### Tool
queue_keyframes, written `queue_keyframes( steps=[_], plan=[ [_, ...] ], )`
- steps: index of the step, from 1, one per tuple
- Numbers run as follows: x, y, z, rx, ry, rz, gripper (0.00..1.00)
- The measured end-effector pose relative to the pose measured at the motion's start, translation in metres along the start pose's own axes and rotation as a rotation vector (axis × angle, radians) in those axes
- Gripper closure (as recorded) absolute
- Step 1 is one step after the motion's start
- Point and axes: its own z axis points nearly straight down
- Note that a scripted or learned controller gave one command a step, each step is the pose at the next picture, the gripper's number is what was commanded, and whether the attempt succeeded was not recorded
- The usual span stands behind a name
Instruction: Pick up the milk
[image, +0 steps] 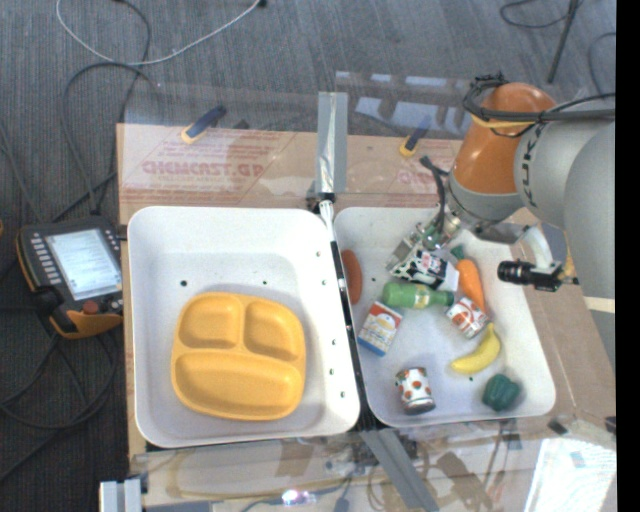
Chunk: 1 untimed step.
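The milk (424, 265), a black-and-white patterned carton, lies tilted in the upper part of the right bin (540, 385), just beneath the pincer (437, 236), which comes down from the arm's orange wrist (497, 140) at the bin's upper edge. Whether the pincer is open or closed cannot be told, since its tip is a small dark tangle right above the carton, and no clear grip on the carton shows. Just below the milk lies a green bottle (417, 296) on its side, and to the right of both a carrot (471, 283) points slantwise downward. Under the carrot sits a small red-and-white can (467, 317), and below that a banana (478, 354) curves toward the bin's lower right, near a dark green pepper (501, 392) in the corner. A small blue-and-white box (380, 328) rests left of the bottle, a second red-patterned can (415, 389) stands near the lower edge, and a reddish sausage shape (351, 276) lies along the left wall. The left bin (160, 250) holds a yellow divided tray (240, 355). Off the bench to the left lies a pendant with a lit screen (75, 265).
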Motion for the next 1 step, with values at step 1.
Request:
queue_keyframes(
  steps=[1],
  plan=[
    [0.0854, 0.0083, -0.0748, 0.012, 0.003, 0.092, 1.00]
  ],
)
